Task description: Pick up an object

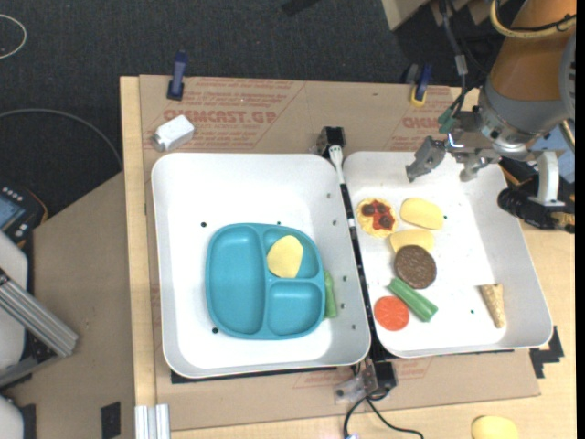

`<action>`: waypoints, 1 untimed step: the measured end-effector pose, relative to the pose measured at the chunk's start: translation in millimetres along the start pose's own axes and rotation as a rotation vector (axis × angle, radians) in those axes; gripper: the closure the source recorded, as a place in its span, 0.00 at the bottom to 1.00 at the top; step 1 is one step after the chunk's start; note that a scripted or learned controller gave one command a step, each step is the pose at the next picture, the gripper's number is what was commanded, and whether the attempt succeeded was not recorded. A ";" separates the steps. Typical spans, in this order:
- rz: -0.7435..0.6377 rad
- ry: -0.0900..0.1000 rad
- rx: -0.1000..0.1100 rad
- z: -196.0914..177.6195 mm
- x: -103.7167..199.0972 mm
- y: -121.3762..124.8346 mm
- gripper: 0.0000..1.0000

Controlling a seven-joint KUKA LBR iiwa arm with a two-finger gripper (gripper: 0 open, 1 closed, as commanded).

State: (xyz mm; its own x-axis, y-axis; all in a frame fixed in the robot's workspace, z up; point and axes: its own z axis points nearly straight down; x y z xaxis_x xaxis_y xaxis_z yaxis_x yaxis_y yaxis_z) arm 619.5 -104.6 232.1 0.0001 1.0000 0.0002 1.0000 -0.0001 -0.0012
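White plastic for both containers: recording a left bin point(183, 199) and a right bin point(475, 236) sitting side by side on the desk point(101, 273), raised rims presumably keeping loose pieces from sliding off.

Finding the candidates for pick-up lying in the right bin, loose and mostly flat, judged as leaving them open to a grasp from above:
- listing a red-topped slice point(377, 215) just beside a yellow lump point(421, 213);
- listing a yellow wedge point(411, 240) touching a brown disc point(415, 266);
- listing a green stick point(411, 298) lying against a red disc point(393, 313);
- listing a tan cone point(492, 304) lying well apart, near the right wall.

Noting in the left bin a teal tray point(238, 282) carrying a yellow piece point(285, 256) in its upper right compartment, with a green strip point(330, 293) lying along the tray's right edge.

Reaching in from the right, with the orange band point(548, 12) standing above the grey wrist. Hovering the hand point(441, 174) over the far end of the right bin, pointing down and tilting a little toward the bin's middle. Showing fingers spread wide apart, gripping nothing, touching none of the pieces. Judging the yellow lump as the nearest candidate, sitting just in front of the fingertips; grasp not yet begun. Flagging the crowded middle group as risking a nudge to a neighbour.
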 end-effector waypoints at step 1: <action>-0.007 0.004 0.010 50.7 82.8 -54.1 0.00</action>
State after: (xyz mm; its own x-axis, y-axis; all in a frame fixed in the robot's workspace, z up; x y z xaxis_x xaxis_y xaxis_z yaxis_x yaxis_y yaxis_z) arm 565.3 -21.8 181.5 -0.0068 1.0000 0.0047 0.9999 0.0068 -0.0107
